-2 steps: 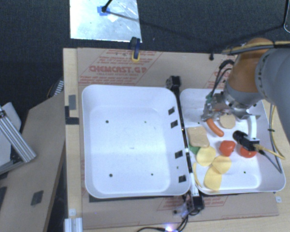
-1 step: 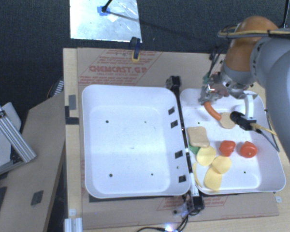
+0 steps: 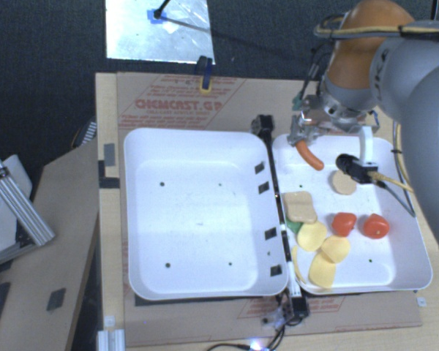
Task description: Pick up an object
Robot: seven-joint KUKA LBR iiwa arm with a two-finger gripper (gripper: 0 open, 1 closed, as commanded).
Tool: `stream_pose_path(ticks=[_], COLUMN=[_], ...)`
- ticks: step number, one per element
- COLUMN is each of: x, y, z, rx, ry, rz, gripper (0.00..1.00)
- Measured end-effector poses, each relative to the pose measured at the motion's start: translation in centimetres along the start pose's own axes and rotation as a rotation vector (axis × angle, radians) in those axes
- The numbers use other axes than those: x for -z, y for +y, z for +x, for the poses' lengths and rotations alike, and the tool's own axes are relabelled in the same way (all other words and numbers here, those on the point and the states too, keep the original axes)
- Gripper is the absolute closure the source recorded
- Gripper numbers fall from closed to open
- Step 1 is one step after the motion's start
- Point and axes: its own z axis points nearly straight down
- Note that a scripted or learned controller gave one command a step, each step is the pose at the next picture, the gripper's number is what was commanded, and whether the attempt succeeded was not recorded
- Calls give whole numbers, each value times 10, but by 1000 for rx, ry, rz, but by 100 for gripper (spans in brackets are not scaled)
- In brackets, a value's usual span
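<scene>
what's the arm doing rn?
The arm's gripper is down at the back of the right bin, right over an orange carrot-like piece. A firm grasp isn't visible. The other toy foods, two tomatoes and yellow pieces, lie untouched nearer the front. The left bin sits alongside.
</scene>
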Motion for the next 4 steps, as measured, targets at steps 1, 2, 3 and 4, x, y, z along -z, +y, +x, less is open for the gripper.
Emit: stream_pose_path(ticks=[1,2,3,4], x=[7,72,246,273], y=[0,-1,-6,2], z=[57,103,117,120], rx=[1,-1,1,-1], ry=[0,0,2,-1], rz=[1,1,-16,-1], gripper=[100,100,100,100])
